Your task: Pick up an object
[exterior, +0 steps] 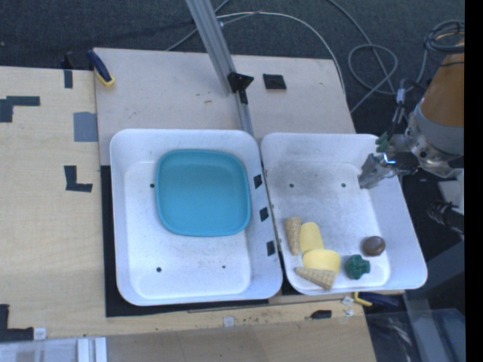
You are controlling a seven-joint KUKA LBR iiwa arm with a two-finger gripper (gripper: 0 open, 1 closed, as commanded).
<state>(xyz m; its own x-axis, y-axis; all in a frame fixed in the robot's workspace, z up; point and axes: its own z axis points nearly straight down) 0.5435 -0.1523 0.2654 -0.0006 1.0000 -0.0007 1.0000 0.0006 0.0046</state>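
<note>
Gripper (371, 173) hangs over the right rim of the right bin (317, 157); cannot tell from here if its fingers are apart or together, nothing visibly between them.

Candidates sit clustered at the near end of that bin: two yellow pieces (315, 249) touching, a ridged tan cone (315, 277) against them, a second cone (292, 234) beside, a green lump (356, 266), a brown ball (373, 245) a little apart. All look like light, stiff toy food, likely smooth and slippery. Brown ball judged easiest: isolated, take it across its middle.

Left bin (136, 202) holds a blue plate (202, 191). Pale bench (45, 157), taped marks, cables behind on dark floor
</note>
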